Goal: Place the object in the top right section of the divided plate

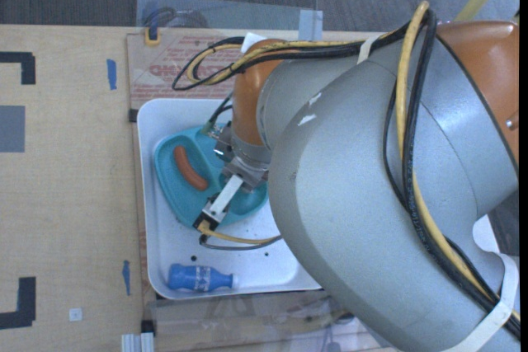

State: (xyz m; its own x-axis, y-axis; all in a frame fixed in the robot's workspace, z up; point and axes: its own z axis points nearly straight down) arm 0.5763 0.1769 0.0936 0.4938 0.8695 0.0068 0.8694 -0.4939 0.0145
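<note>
A smooth, glossy, orange-red sausage [191, 167] lies slantwise in a rounded compartment on the left side, as the camera sees it, of the teal plastic divided plate [169, 187]. The plate sits in a shallow white bin [145, 210] on the pale wooden surface [66, 177], with a blue ribbed bottle [200, 278] lying on its side near the bin's lower rim. The pincer [239, 169] hangs over the plate's right part, and I cannot tell whether it is open or closed.
</note>
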